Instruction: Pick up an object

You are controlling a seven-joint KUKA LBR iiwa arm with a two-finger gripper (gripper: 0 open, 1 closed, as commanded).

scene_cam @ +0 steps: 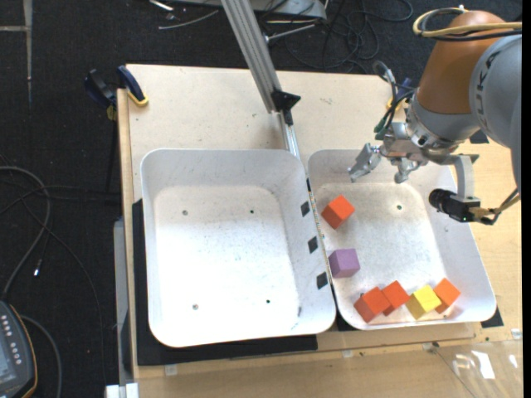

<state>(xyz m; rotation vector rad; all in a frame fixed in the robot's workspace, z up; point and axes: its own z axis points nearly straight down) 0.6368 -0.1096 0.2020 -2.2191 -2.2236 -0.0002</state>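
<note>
White bins hold unlabelled blocks below open claw.

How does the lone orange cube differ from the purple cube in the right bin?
Colour: the lone orange foam-like cube is orange, while the purple foam-like cube is purple. Position: the orange cube lies nearer the pincer, and the purple cube lies nearer the row of blocks at the bin's near edge. Both look similar in size, rest apart on the right white bin's floor, and are untouched.
</note>
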